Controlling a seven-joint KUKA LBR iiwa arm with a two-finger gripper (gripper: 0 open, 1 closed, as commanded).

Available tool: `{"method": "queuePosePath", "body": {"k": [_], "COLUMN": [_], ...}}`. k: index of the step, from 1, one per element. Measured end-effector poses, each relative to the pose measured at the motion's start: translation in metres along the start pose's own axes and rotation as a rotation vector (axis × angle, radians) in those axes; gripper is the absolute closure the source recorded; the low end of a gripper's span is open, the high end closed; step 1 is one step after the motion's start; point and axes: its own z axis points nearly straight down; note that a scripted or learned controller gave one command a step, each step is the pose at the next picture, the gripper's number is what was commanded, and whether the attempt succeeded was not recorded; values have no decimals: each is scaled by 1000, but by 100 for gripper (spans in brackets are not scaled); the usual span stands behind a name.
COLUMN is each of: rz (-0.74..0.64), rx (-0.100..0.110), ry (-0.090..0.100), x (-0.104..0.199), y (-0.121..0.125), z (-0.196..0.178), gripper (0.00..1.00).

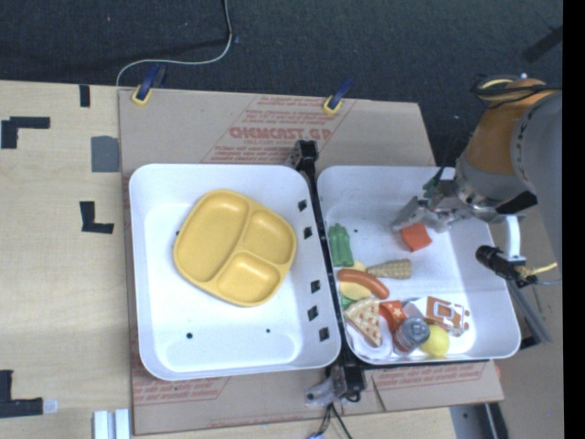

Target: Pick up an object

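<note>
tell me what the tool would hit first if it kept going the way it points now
Probably the orange block. The tool hangs over the right bin, pointing down and toward the left, and the block lies just under its tip. Depth is hard to judge from above, so this is a best guess.

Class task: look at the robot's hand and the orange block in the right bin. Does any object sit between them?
Nothing visible does. The hand hangs just above the orange block in the right bin; the corn cob and green pepper lie off to the side.

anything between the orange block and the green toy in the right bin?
Nothing: in the camera view the stretch between the orange block and the green toy is bare white bin floor. The corn cob lies below that line.
</note>
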Motion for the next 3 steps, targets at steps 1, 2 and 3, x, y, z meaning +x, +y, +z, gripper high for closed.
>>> {"method": "queuePosePath", "body": {"k": [1, 2, 3], "rz": [-2, -1, -12], "rx": [1, 0, -6], "ry": [0, 0, 6], "x": [35, 34, 138], "y": [-25, -24, 5], "z": [0, -10, -105], "gripper": [0, 100, 100]}}
